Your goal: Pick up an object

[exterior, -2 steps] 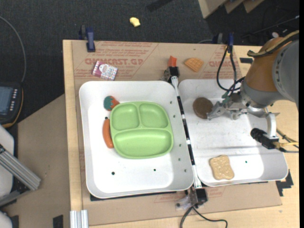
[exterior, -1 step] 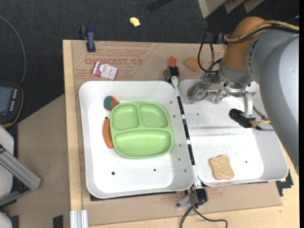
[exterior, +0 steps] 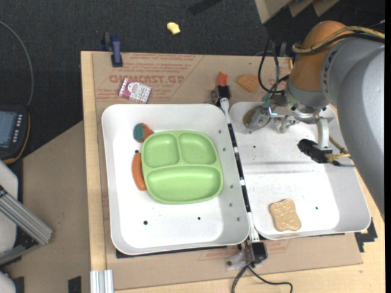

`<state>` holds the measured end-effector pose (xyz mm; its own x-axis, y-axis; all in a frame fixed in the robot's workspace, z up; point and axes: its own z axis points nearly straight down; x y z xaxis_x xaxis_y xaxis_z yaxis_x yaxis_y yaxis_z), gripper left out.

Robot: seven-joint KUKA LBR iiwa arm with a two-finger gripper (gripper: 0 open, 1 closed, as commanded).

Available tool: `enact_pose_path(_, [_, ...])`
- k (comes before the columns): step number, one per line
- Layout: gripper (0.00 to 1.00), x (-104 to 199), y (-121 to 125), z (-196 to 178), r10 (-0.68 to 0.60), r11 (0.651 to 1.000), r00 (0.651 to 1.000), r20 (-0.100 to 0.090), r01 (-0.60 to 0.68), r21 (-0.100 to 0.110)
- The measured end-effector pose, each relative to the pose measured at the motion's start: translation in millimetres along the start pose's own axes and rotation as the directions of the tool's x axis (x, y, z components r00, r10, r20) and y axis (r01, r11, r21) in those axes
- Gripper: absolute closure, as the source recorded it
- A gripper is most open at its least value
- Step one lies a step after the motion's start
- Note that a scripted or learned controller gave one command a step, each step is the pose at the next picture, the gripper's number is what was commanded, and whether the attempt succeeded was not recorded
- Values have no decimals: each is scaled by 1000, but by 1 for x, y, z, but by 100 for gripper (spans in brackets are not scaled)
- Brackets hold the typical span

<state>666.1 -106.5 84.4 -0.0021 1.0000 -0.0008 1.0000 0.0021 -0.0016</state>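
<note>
I have the tool (exterior: 270, 116) low in the right bin (exterior: 342, 221), at its 11 o'clock corner, over a small brown object (exterior: 251, 120) — whether it's spread or pinching, I cannot tell. The cracker (exterior: 285, 215) lies free at 6 o'clock — an easier pick, I judge.

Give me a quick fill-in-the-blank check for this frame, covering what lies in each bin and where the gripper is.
1. The green divided plate lies in the ____ bin.
2. The orange sausage-shaped piece lies against the plate's ____ edge.
3. The tan cracker lies near the ____ edge of the right bin.
4. The gripper is over the ____ corner of the right bin.

Missing words: left; left; front; far left
</note>
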Motion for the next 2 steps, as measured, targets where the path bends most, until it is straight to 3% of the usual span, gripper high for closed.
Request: enact_pose_path(2, [0,3,0,0,2,1000,1000,0,-2,-1])
